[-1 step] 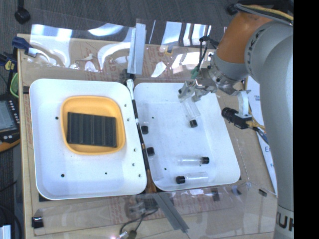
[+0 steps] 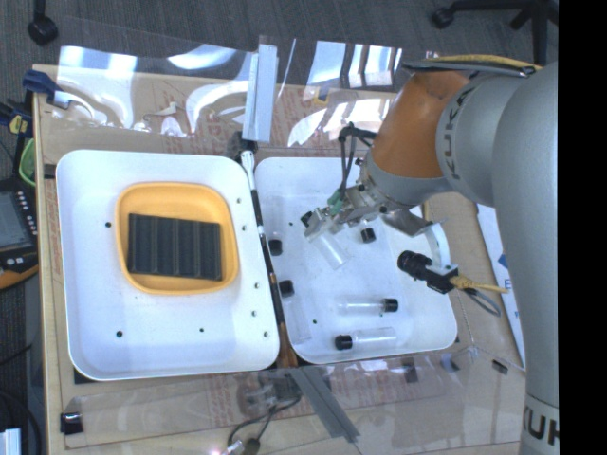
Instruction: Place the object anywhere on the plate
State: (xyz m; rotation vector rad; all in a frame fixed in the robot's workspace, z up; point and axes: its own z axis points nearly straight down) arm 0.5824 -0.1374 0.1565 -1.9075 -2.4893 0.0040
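The tool (image 2: pixel 334 218) hangs low over the right bin (image 2: pixel 432 325); whether it grips anything, I cannot tell. The yellow plate (image 2: pixel 175 205) lies at 9 o'clock.

Bins (image 2: pixel 76 254): two, white
Plates (image 2: pixel 175 197): one, yellow
Clear black-capped tubes (image 2: pixel 365 305): two, below gripper (image 2: pixel 334 218)

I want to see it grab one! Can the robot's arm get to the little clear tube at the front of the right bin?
Probably yes. The clear tube lies uncovered in the right bin, where the gripper is.
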